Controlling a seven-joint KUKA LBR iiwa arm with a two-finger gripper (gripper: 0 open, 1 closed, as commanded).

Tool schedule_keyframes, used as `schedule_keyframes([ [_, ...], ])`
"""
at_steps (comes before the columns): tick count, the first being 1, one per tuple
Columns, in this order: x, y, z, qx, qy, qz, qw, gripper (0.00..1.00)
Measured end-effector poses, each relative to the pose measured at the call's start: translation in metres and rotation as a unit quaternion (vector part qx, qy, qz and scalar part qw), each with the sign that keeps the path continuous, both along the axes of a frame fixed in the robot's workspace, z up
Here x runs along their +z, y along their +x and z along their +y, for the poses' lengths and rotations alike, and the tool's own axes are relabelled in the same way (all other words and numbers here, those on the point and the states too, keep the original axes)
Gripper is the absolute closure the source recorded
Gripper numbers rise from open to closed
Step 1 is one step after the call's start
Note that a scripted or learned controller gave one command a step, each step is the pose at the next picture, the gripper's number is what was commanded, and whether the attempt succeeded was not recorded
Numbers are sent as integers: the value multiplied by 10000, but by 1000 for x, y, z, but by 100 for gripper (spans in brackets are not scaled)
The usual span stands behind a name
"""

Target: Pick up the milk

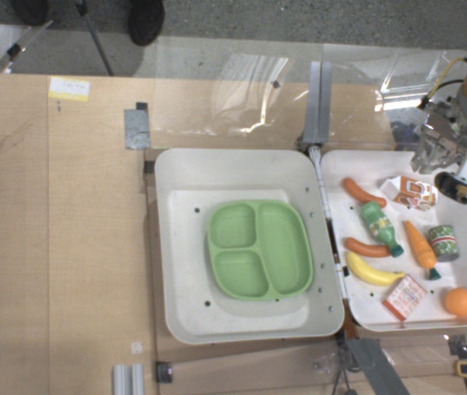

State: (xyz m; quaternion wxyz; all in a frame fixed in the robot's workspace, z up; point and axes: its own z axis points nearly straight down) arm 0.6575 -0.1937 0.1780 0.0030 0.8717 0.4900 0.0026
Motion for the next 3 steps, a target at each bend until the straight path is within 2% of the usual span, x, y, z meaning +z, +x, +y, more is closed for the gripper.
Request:
schedule_keyframes([
  [1,-1,-1,0,-3,0,8,10000,0],
  [2,-87,-65,-30,482,4,24,9988,0],
  [3,-78,-21,-16,-2100,55,282,9773,0],
])
